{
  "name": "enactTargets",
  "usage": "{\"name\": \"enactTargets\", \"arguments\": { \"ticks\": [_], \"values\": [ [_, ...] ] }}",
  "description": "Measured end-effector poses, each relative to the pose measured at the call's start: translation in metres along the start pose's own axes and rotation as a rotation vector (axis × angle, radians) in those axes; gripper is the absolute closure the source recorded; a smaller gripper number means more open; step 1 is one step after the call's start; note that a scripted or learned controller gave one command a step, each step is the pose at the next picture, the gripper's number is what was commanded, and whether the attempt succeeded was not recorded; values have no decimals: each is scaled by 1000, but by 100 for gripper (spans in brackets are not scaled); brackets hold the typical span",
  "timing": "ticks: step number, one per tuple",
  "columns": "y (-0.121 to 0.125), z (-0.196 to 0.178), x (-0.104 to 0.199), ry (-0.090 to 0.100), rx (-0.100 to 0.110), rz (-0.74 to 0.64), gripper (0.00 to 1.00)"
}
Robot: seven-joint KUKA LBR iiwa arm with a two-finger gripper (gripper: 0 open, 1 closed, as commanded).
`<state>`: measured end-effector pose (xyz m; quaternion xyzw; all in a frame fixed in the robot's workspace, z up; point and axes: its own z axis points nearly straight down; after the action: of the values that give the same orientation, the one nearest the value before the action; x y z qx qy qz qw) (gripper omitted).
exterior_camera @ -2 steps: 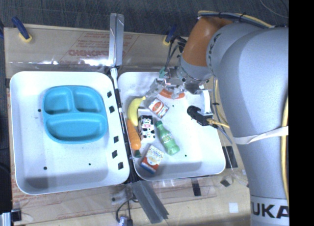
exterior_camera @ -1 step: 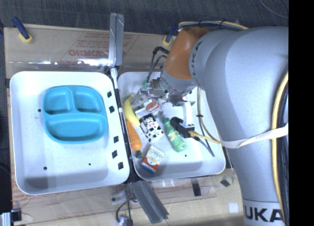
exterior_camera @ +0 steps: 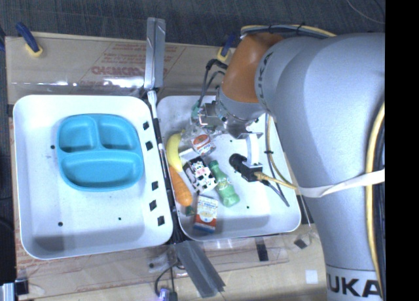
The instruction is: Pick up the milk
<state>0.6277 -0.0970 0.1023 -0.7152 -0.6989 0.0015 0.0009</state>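
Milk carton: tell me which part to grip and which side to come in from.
Grip the milk carton across its flat black-and-white side panels, coming straight down from above. It lies on its side in the right bin, hemmed in by the carrot on one side and the green bottle on the other, so a sideways approach looks blocked.

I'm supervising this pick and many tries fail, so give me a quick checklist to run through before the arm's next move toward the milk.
1. Milk carton in view, in the right bin: ok.
2. Carton free of neighbours: not ok; the green bottle and carrot crowd it.
3. Gripper over the carton: not ok; it sits above it in the view, near the banana.
4. Finger state: cannot tell.
5. Milk grasped: not ok; nothing seen between the fingers.
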Motion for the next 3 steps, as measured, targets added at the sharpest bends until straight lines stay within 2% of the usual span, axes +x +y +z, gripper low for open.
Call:
{"name": "enactTargets", "arguments": {
  "ticks": [1, 2, 3],
  "values": [
    [-7, -90, 61, 1, -1, -104, 100],
    [-25, -90, 139, 1, 3, -29, 100],
    [23, -162, 120, 1, 0, 273, 100]
  ]
}}
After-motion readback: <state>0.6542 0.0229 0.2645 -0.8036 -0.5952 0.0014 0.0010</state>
